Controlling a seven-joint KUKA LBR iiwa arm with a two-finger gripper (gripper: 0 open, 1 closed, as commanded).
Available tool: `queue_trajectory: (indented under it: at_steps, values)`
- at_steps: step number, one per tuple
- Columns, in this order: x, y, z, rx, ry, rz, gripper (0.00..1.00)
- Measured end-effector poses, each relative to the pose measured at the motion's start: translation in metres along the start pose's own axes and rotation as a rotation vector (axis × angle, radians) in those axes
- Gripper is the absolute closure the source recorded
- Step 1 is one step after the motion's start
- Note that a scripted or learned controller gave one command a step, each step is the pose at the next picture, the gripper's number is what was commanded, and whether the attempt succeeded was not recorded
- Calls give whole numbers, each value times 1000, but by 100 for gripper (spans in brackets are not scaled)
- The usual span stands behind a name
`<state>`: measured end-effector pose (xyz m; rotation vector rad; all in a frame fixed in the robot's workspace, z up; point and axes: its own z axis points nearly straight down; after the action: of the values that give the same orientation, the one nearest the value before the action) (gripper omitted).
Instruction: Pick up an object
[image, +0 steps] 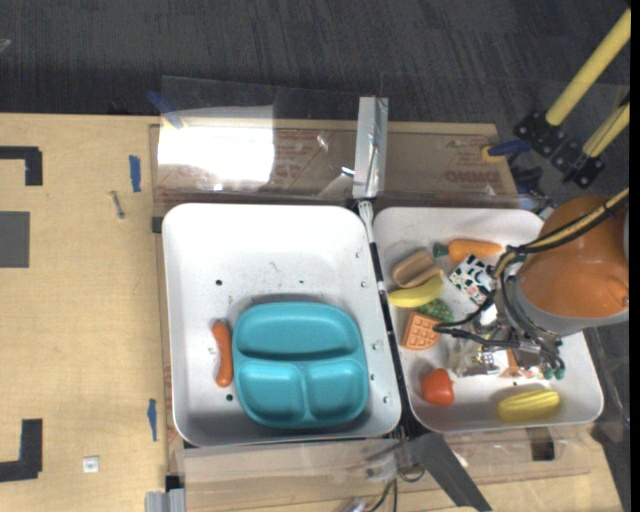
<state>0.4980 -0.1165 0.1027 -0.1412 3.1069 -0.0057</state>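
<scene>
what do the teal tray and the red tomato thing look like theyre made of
Teal divided tray: likely moulded plastic, smooth with a soft sheen, rounded compartment ridges. Red tomato: probably toy plastic or rubber, uniform colour with a slight gloss; too small to tell which.

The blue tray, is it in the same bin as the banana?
No, the blue tray lies in the left bin, while the banana lies in the right bin.
</scene>
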Motion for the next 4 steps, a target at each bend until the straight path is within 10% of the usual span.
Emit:
queue_trajectory:
  at_steps: [2, 4]
  values:
    - [-103, 27, -168, -2, 14, 2, 100]
    - [-134, -35, -196, -4, 19, -198, 100]
